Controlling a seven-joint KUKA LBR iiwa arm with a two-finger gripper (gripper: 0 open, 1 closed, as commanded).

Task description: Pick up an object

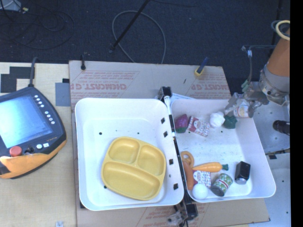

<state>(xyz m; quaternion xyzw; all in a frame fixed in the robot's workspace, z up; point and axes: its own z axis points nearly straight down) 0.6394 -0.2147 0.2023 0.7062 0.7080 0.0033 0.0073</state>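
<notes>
While the grey arm [279, 65] with its orange band reaches in from the right, its gripper [240, 109] sits at the far right corner of the right bin [258, 141], just over the rim; whether it is spread or closed, and whether anything sits in it, cannot be told at this size. Close beside it on the bin floor lie a small white lump [217, 119] and a dark green object [230, 122], the two touching or nearly so. Further left along the far side are a purple round object [181, 122] and a red-and-white packet [198, 126]. Along the near side lies a cluster — a carrot [208, 167] with a green tip, an orange handled piece [188, 167] beside the divider, a white ball [200, 191], a green-labelled can [221, 184] on its side, and a black box [242, 172] towards the right wall. The left bin [90, 126] holds a yellow divided tray [134, 168], lying flat and slightly turned. Both bins rest on a cardboard sheet [142, 82]. Off to the left, well apart from the bins, sits a teach pendant [28, 131] with a lit screen — its orange edge towards the camera.
</notes>
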